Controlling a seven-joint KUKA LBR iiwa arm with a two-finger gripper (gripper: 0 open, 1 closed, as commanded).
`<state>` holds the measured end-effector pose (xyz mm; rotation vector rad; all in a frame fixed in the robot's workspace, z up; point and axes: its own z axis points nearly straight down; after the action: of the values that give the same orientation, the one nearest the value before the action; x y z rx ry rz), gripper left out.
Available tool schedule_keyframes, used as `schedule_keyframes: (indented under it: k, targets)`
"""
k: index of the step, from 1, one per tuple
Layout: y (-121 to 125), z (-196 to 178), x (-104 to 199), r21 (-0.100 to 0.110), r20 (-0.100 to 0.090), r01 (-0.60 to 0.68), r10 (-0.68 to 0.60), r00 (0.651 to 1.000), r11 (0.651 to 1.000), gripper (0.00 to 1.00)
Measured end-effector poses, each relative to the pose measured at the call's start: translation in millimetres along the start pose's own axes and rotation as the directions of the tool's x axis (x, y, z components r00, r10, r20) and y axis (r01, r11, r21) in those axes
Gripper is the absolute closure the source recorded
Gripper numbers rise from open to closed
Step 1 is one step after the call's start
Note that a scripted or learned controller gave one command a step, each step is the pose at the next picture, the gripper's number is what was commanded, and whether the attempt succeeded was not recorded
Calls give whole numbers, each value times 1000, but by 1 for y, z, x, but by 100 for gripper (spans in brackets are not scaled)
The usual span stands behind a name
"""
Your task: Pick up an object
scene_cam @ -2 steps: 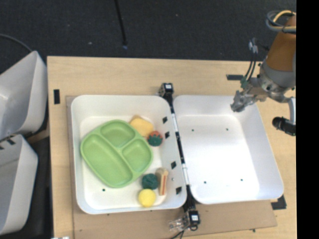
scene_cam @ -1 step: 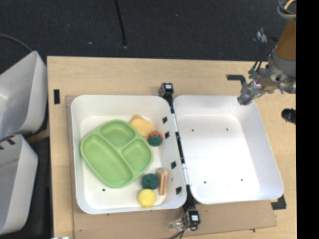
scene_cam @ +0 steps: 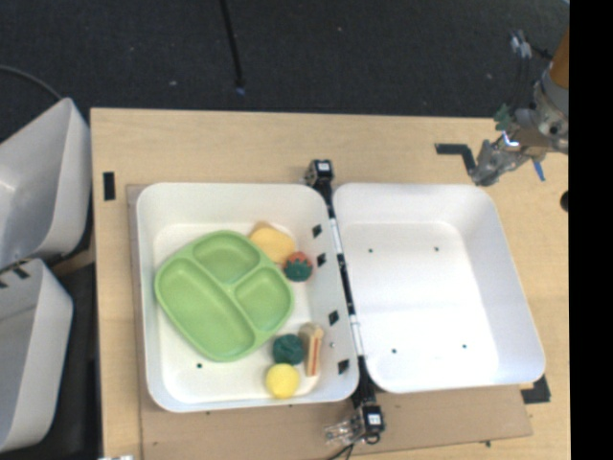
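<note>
The left bin (scene_cam: 182, 204) holds a green sectioned plate (scene_cam: 223, 295). Around the plate's right side lie a yellow-orange item (scene_cam: 272, 242), a small green and red item (scene_cam: 298, 266), a dark green item (scene_cam: 286, 349), a tan and orange stick-like item (scene_cam: 312, 349) and a yellow ball (scene_cam: 283, 380). My gripper (scene_cam: 490, 167) hangs at the far right, above the bench just beyond the right bin's back right corner, far from all the objects. Nothing is seen between its fingers.
The right bin (scene_cam: 436, 286) sits beside the left one, joined by a row of black clips (scene_cam: 337, 286). White containers (scene_cam: 38, 180) stand off the bench's left edge. A dark cable (scene_cam: 228, 32) runs across the black floor behind.
</note>
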<state>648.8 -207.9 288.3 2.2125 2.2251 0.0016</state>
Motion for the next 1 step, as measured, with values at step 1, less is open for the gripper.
schedule_keyframes:
  k: [1]
  targets:
    - [-1,-3,53,4,-3,1,-1,1000,1000,100]
